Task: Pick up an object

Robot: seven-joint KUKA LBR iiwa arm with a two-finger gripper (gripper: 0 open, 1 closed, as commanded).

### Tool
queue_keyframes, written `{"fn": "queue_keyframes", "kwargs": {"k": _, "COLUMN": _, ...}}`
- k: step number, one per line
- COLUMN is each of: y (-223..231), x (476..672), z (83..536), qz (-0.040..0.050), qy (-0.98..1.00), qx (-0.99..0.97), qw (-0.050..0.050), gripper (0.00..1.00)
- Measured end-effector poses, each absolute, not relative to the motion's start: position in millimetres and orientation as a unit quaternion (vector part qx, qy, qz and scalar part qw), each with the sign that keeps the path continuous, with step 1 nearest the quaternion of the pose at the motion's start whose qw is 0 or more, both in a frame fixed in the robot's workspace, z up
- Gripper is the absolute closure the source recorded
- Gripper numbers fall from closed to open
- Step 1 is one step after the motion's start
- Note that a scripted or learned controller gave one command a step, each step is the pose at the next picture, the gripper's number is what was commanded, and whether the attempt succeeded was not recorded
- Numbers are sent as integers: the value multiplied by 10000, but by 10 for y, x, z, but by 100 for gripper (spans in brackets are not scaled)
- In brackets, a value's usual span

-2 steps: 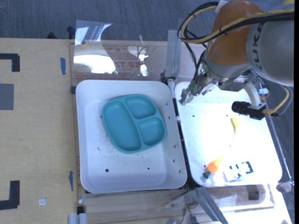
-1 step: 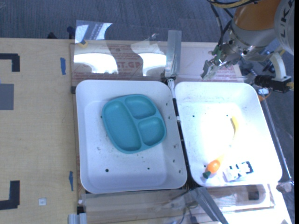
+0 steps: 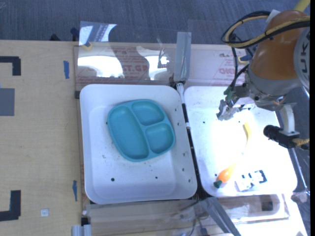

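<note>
The arm is a bulky, rounded thing: a broad amber-orange band swells across its upper part, glossy enough to catch the light, and below it sits a smooth pale grey shell. Dark letters mark the grey casing at the far right, cut off by the frame. Black cables with a yellow one among them loop out from behind the orange section and run down its side. Under the grey shell hangs the gripper, a small cluster of dull silver metal parts and thin wires. A black cylindrical stub with a pale bracket juts off lower down.
</note>
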State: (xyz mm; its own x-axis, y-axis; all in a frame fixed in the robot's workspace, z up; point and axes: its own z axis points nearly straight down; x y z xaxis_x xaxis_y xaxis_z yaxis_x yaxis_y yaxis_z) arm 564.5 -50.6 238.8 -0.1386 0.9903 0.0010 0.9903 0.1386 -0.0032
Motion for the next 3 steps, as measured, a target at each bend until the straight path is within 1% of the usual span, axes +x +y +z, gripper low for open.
{"fn": "queue_keyframes", "kwargs": {"k": 1, "y": -941, "x": 5528, "z": 2059, "qz": 7, "qy": -8130, "qx": -5823, "qw": 9, "gripper": 100}}
{"fn": "queue_keyframes", "kwargs": {"k": 2, "y": -1306, "x": 5942, "z": 2793, "qz": -18, "qy": -8347, "qx": -5506, "qw": -53, "gripper": 100}}
{"fn": "queue_keyframes", "kwargs": {"k": 3, "y": -663, "x": 5683, "z": 2106, "qz": -4, "qy": -9276, "qx": -3737, "qw": 13, "gripper": 100}}
